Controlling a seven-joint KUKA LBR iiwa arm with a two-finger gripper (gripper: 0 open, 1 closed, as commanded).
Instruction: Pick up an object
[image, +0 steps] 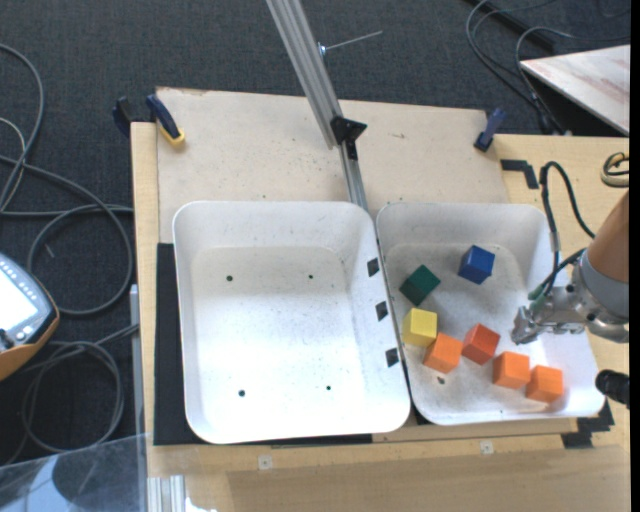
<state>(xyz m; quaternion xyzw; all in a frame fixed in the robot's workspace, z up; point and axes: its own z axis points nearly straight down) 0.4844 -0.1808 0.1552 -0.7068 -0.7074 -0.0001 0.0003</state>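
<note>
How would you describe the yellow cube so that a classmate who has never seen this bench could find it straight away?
Start at the right-hand white bin. Along its left wall, below the dark green cube, sits the yellow cube, touching an orange cube. It is the one yellow block there.

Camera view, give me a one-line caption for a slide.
Gripper poised over the right bin, beside seven colored blocks, nearest the red block.
</note>
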